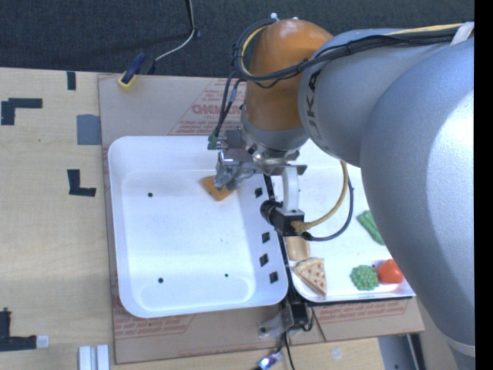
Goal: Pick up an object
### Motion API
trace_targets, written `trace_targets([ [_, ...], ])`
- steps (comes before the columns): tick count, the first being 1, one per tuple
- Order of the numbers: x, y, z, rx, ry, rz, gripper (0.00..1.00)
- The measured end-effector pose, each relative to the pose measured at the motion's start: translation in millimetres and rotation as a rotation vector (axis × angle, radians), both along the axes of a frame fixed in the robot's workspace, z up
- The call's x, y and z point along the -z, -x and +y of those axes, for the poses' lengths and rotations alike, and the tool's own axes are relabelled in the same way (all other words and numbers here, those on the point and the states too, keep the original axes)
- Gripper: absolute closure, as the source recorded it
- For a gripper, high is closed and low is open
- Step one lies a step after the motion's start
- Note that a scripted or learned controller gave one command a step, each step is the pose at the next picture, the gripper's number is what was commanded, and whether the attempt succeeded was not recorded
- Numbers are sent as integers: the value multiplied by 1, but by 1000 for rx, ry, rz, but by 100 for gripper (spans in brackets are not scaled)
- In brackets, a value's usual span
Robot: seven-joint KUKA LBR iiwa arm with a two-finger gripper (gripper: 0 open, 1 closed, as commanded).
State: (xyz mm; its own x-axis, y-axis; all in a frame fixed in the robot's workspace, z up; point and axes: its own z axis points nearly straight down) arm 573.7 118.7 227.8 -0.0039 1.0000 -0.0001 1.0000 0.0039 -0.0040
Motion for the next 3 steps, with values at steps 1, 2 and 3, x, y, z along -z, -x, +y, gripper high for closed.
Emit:
trace_targets([
  [1, -212, -44, 31, -1, -4, -23, 100],
  [2, -94, 45, 43, 0, 3, 13, 100],
  [3, -220, -6, 120, -5, -6, -18, 100],
])
